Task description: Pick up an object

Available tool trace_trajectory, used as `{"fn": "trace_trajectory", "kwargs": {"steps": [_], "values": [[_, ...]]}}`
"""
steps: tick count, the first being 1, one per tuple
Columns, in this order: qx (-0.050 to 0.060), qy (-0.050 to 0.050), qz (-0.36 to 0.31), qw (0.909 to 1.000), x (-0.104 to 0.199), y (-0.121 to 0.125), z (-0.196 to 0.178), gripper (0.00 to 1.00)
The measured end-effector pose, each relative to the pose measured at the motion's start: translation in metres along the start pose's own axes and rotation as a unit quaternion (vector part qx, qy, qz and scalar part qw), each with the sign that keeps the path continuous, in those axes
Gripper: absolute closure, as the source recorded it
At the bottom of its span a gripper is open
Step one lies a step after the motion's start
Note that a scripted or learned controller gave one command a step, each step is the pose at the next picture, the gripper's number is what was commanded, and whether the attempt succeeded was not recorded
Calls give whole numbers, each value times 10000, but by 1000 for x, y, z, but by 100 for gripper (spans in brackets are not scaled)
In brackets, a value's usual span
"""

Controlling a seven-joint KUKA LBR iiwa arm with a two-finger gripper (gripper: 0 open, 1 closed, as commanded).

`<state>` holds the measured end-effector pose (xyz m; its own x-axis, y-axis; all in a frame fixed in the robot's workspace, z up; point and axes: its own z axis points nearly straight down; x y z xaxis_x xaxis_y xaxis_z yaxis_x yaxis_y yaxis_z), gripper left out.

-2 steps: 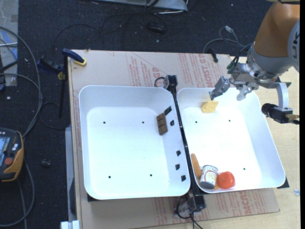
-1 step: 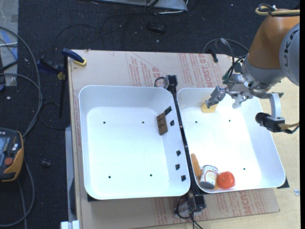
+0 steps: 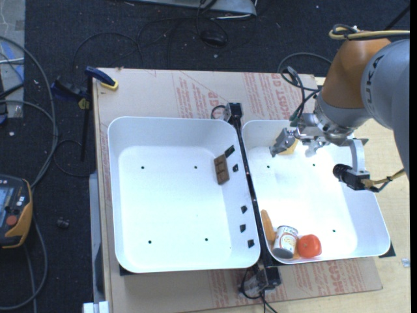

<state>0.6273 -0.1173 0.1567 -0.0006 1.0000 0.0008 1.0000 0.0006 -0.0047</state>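
Note:
My gripper (image 3: pixel 298 142) hangs over the far left part of the right bin (image 3: pixel 365 207), at the end of the grey arm with the orange band. A small pale yellow thing (image 3: pixel 290 145) shows right under it; whether it is gripped I cannot make out. At the right bin's near edge lie an orange carrot (image 3: pixel 267 223), a small tin can (image 3: pixel 285 240) on its side and a red tomato (image 3: pixel 309 245), close together. A brown chocolate-like bar (image 3: pixel 222 170) rests in the left bin (image 3: pixel 130 175), against its right wall.
A black bracket (image 3: pixel 242 175) runs between the two bins. A black fitting with a cable (image 3: pixel 350 176) sticks out of the arm over the right bin's right side. A blue and yellow clamp (image 3: pixel 101 78) grips the bench's far left corner.

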Motion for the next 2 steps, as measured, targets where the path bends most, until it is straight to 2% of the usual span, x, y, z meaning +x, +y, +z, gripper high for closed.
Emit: {"fn": "trace_trajectory", "kwargs": {"steps": [1, 2], "values": [[2, 0, 0, 10000, 8, 1, 60, 0], [-30, -4, 2, 10000, 8, 2, 46, 100]]}}
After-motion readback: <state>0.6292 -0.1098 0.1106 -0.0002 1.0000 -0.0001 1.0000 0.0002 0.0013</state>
